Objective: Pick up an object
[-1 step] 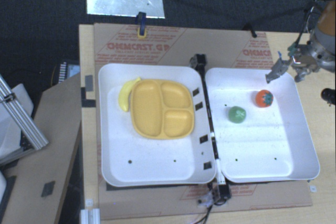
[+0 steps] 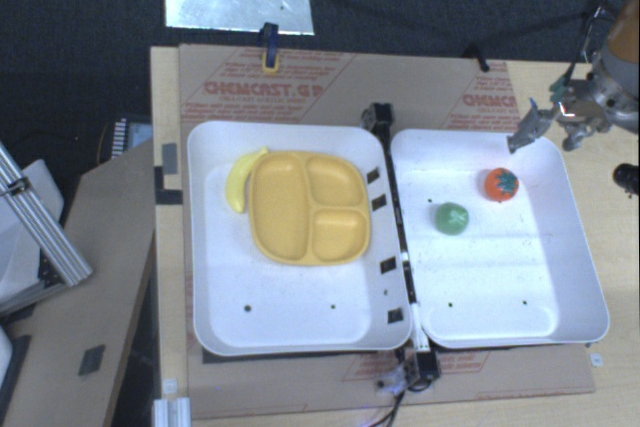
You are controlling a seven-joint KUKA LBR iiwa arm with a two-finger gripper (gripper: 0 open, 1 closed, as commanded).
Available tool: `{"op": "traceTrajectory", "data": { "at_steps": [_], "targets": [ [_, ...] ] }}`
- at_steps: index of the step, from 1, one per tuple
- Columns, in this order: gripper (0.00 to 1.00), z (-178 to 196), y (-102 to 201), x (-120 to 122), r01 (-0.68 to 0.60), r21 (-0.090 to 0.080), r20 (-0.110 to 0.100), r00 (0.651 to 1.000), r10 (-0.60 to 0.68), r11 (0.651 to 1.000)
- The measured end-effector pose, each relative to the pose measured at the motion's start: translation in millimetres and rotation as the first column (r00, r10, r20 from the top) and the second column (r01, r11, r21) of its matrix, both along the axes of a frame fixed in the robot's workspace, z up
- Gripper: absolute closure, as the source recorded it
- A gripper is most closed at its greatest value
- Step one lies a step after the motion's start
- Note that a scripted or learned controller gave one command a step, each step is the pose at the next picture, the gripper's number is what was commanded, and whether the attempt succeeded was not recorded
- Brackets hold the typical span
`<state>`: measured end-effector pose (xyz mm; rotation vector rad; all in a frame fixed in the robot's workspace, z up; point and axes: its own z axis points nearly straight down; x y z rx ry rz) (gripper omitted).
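Here the tool [image 2: 549, 126] hangs above the far right corner of the right bin [image 2: 520, 315], its 2 fingers spread and pinching nothing. Near it inside that bin lies an orange ball [image 2: 501, 184], a green ball [image 2: 451, 218] just beside. The left bin [image 2: 290, 320] bears a yellow divided tray [image 2: 308, 207] touching a banana [image 2: 239, 179]

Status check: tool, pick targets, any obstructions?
Tool open, nothing between fingers, over right bin's far right corner. Orange ball and green ball loose on the bin floor, apart. Nothing blocking either.
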<state>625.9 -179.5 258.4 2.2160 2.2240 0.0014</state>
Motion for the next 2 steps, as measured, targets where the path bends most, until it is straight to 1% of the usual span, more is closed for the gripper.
{"op": "traceTrajectory", "data": {
  "at_steps": [1, 2],
  "targets": [
    [0.0, -62.0, -2.0, -3.1, 0.003, 0.001, -0.005, 1.0, -0.003, 1.0],
    [0.0, -123.6, 2.8, 0.3, -0.001, 0.002, -0.005, 1.0, 0.001, 1.0]
  ]
}}
